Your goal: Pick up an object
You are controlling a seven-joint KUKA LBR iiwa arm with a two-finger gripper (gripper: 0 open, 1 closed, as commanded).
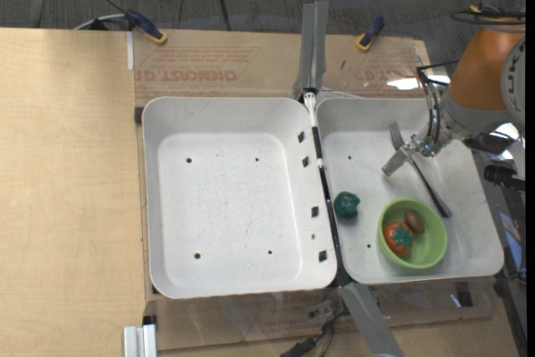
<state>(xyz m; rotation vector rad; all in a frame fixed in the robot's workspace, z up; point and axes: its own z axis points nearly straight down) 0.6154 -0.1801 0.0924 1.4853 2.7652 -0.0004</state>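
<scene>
In the right bin (pixel 468 263), a green bowl (pixel 435 251) stands near the front and holds an orange-red piece (pixel 399 239) and a small brown piece (pixel 415 221). A dark green lumpy object (pixel 347 205) lies on the bin floor just left of the bowl. My gripper (pixel 394 150) hangs over the middle of the right bin, behind the bowl and to the right of the green object. Its fingers (pixel 393 166) are spread open with nothing between them. The orange-banded wrist (pixel 485 71) comes in from the right.
The left bin (pixel 159 205) lies beside the right one, with a grey divider bar (pixel 313 54) between them at the back. Two clamps (pixel 146 25) hold the cardboard sheet behind the bins. A wooden tabletop (pixel 67 180) stretches to the left.
</scene>
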